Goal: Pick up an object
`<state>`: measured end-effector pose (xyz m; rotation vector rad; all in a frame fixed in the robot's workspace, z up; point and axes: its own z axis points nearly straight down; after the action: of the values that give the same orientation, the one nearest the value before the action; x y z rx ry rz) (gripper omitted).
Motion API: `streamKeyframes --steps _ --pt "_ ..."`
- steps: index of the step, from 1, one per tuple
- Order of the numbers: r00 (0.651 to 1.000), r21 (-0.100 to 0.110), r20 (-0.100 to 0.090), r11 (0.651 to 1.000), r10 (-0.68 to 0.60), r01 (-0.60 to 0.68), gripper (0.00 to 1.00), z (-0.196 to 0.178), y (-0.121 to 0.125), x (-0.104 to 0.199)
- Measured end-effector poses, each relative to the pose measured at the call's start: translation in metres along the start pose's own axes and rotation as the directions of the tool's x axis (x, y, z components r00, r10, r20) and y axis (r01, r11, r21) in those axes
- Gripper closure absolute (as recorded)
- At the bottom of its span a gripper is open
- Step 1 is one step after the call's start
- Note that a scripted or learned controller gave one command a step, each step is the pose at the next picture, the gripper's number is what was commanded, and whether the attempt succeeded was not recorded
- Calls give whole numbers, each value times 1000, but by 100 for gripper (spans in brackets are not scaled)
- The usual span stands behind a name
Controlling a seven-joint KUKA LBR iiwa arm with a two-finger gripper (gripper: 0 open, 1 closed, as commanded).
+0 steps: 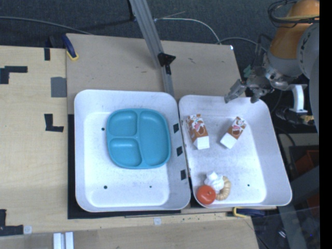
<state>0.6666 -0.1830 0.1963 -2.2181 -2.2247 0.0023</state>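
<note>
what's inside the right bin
In the right bin: two small cartons and a red-and-white toy near its front-left corner. Whatever lies beneath them is covered.

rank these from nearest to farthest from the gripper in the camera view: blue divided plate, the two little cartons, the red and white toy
From the gripper, at the right bin's top edge:
1. Right carton, upper right of that bin.
2. Left carton, toward the bin's left wall.
3. Red and white toy, bottom of the right bin.
4. Blue divided plate, in the left bin.

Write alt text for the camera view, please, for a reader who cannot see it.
The gripper hovers open over the right bin's far edge, holding nothing. That bin holds two small cartons and a toy; the left bin holds a blue divided plate.
</note>
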Motion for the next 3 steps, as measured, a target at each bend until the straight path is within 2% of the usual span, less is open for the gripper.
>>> streamKeyframes --steps 1,3 --pt "1000 0 0 1000 0 0 0 0 0 0" --pt "1000 7 0 1000 2 -2 0 101 3 -10"
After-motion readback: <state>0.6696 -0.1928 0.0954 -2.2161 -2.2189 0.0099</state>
